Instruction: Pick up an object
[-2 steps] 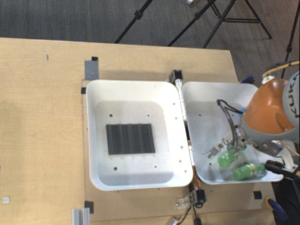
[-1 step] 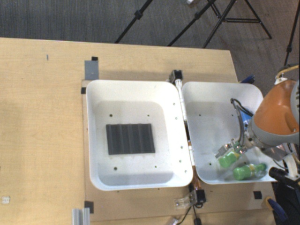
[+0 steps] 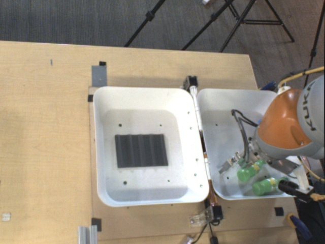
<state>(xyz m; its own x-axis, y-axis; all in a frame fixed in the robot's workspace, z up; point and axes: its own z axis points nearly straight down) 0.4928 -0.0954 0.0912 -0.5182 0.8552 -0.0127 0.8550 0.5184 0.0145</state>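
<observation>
At the far left the wooden bench (image 3: 45, 136) lies bare; on it sits the left bin (image 3: 101, 136), a shallow white tray with a dark ribbed mat (image 3: 141, 150) lying flat in the middle of its floor, its ribs running front to back, probably placed there as a loose thing to be picked; beside it, rims touching at a hinge-like join, stands the right bin (image 3: 218, 116), where the action is; near its front edge two green objects lie close together, the left green object (image 3: 247, 173) just under the arm's wrist, the right green object (image 3: 265, 186) a little nearer the front rim; the second seems bottle-like, its long axis running roughly left to right and tilted slightly, a dark end pointing right; the gripper (image 3: 234, 162) hangs low over the bin floor just left of the green pair, likely positioned for a grasp; whether its fingers are spread or closed cannot be told, and nothing is visibly held.
</observation>
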